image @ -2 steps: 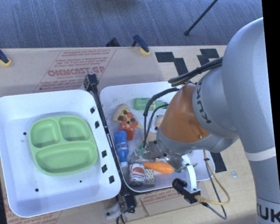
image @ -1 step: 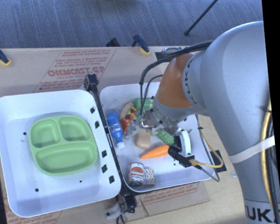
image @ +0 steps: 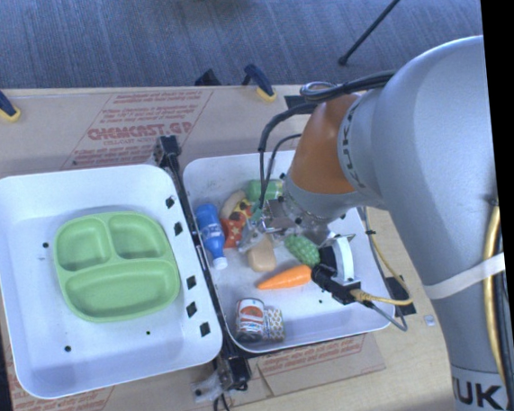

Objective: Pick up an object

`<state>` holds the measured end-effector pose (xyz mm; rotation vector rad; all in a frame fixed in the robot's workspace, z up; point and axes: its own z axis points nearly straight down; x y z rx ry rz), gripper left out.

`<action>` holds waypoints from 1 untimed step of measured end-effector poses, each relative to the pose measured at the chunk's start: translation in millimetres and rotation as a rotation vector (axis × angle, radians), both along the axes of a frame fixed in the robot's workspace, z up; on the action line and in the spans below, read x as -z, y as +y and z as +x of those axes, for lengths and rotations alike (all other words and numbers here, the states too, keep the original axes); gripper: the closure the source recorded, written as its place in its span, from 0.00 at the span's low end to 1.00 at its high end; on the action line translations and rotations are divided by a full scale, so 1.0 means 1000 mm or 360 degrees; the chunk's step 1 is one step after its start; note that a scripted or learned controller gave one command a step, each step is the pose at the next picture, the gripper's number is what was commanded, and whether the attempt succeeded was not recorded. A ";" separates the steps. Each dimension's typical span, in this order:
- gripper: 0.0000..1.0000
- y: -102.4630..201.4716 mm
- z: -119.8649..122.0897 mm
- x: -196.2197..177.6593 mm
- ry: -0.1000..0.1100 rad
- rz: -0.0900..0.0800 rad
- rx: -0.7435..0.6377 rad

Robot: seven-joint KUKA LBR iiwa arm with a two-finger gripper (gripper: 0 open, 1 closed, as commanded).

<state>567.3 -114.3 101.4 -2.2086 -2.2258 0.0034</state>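
Note:
The right bin (image: 341, 323) holds several toy items: a blue bottle (image: 210, 234), an orange carrot (image: 285, 278), a tan piece (image: 262, 258), a dark green piece (image: 303, 250), a small can (image: 258, 320) near the front, and red and orange pieces (image: 235, 222) by the bottle. A light green piece (image: 260, 190) lies at the back. My gripper (image: 266, 227) reaches down from the right into the middle of this pile, just above the tan piece. The wrist hides what lies between its fingers.
The left bin (image: 21, 295) carries a green divided plate (image: 116, 263). A black clip rail (image: 188, 243) separates the two bins. The grey arm with its orange band (image: 324, 153) covers the right bin's back right part. Cables (image: 379, 298) trail along its right edge.

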 end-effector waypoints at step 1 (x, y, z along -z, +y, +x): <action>1.00 0.039 0.000 -0.133 -0.0008 -0.0003 0.0002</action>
